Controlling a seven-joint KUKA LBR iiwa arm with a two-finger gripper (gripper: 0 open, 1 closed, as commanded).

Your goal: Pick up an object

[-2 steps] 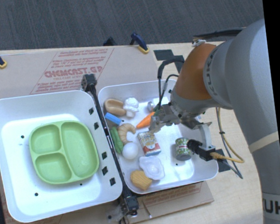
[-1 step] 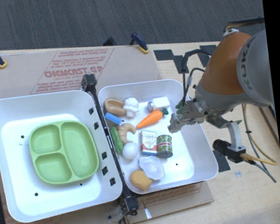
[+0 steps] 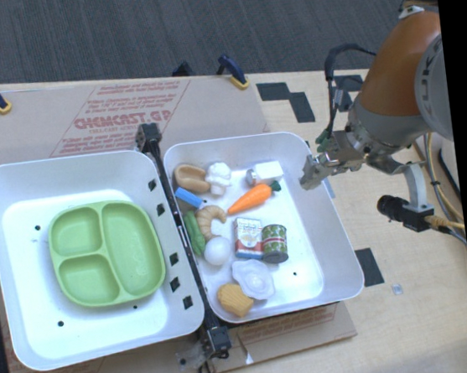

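The grey two-finger gripper (image 3: pixel 314 171) hangs over the right rim of the right-hand shallow white bin (image 3: pixel 334 236); whether it is open or closed cannot be told. Just to its left lies an orange plastic carrot (image 3: pixel 249 198), among other toy foods. Farther left, a green 3-compartment plate (image 3: pixel 106 253) sits in the other bin.

Pale green three-compartment plastic plate (image 3: pixel 107 253), two shallow white plastic bins (image 3: pixel 23 334), orange toy carrot with green top (image 3: pixel 250 198), small can banded green and red (image 3: pixel 274 243), blue block (image 3: pixel 189 199), brown cardboard sheet printed in red lettering (image 3: pixel 123 110), orange-banded grey arm (image 3: pixel 396 68).
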